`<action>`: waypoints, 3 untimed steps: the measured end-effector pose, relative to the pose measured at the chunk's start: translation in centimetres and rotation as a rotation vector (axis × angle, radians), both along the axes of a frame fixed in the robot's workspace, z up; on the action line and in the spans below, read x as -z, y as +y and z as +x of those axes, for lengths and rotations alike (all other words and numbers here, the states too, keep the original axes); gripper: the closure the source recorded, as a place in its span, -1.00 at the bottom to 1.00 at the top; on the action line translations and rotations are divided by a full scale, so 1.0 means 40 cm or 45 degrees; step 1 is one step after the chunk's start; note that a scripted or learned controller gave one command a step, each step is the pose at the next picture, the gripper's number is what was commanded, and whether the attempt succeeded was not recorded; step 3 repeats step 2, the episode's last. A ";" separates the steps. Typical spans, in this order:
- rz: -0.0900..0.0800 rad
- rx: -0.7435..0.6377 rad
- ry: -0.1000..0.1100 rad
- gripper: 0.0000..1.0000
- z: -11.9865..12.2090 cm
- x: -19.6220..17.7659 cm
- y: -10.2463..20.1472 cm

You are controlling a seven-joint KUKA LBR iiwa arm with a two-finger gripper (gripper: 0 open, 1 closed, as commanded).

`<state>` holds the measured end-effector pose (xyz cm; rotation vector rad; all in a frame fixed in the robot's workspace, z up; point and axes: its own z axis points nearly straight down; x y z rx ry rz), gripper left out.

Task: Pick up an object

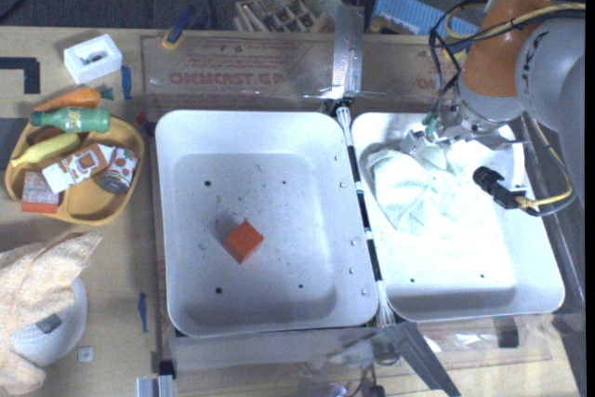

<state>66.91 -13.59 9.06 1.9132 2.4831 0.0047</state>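
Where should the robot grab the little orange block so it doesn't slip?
Probably from straight above, fingers on two opposite flat sides of the orange block. It sits alone on the left bin's floor, turned cornerwise, so the gripper should turn to match.

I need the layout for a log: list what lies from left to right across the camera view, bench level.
Yellow bowl of toy groceries → left bin → orange block → right bin → crumpled white cloth → gripper above the cloth's far edge.

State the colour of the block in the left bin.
Orange-red; the block shows plainly in the camera view.
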 end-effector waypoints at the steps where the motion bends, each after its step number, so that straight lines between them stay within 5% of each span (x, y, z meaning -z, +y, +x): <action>1: 0.002 -0.086 0.008 -1.00 -0.104 -0.063 -0.066; 2: -0.003 -0.127 -0.003 -1.00 -0.005 -0.003 -0.041; 3: -0.003 -0.127 -0.003 -1.00 -0.005 -0.003 -0.041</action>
